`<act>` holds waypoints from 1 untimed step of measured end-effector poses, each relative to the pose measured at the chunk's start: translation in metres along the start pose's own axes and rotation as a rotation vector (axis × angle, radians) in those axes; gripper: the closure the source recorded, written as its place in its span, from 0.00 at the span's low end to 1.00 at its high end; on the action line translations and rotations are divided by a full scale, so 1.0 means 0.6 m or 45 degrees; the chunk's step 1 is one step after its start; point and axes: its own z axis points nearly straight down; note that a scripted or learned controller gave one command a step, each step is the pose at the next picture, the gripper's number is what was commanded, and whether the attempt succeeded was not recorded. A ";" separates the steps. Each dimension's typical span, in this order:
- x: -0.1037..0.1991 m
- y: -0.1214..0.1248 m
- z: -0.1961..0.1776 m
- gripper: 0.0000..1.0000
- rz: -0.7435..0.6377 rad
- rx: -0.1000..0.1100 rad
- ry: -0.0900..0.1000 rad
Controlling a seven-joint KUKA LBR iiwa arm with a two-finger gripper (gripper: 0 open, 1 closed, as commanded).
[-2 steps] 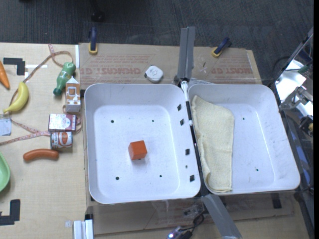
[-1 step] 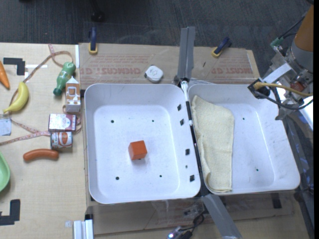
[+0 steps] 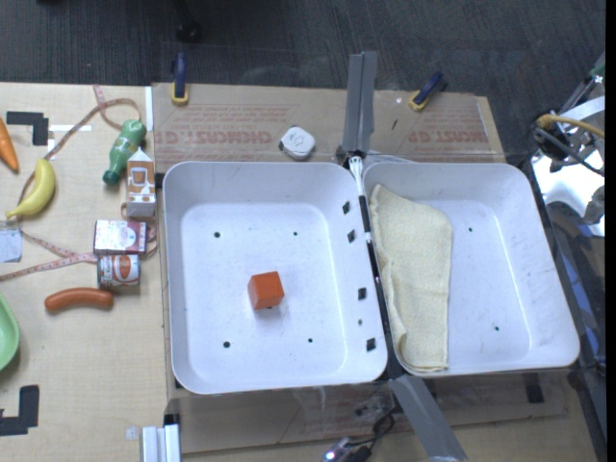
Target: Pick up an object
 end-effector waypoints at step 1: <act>0.000 -0.144 0.166 0.00 -0.040 0.000 0.000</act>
